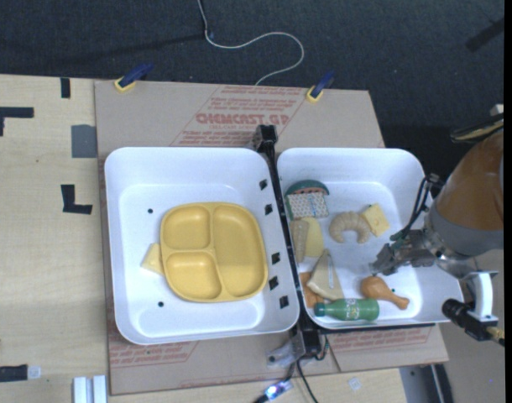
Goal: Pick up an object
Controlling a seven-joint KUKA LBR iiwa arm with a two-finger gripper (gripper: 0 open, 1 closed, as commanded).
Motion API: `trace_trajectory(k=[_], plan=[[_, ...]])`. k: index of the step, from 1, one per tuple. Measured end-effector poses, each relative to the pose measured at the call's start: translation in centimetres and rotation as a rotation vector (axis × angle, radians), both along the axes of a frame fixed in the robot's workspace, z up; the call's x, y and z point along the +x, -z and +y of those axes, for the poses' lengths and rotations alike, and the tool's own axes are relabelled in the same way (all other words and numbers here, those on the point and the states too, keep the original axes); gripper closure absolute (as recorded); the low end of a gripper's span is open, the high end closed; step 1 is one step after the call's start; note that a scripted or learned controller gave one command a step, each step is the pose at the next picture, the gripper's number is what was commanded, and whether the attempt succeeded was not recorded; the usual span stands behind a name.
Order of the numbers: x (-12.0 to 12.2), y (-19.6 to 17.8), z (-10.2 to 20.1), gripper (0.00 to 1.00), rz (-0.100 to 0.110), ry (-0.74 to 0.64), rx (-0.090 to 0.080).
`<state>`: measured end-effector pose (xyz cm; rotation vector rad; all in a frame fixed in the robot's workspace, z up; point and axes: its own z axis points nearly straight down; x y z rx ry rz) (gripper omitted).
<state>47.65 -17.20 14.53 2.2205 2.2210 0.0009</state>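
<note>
Grey end effector (392,257) hovers above the drumstick (384,290).

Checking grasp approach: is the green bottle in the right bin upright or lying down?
Lying down. The green plastic bottle rests on its side along the near wall of the right white bin, white cap end pointing left.

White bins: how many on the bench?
2. The left bin holds a yellow divided plate; the right bin holds the toy food, with the gripper above its right side.
</note>
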Motion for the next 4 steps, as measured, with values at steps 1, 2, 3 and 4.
trace_trajectory(k=[1, 2, 3, 4], plan=[[0.6, -6.1, 0.4, 1.00, -0.003, -0.002, -0.001], [0.6, -8.0, 0.5, 1.00, 0.001, -0.002, 0.000], [2.5, -6.8, 5.4, 1.00, 0.004, -0.005, 0.002], [4.2, -8.1, 10.2, 1.00, 0.002, -0.007, 0.002]])
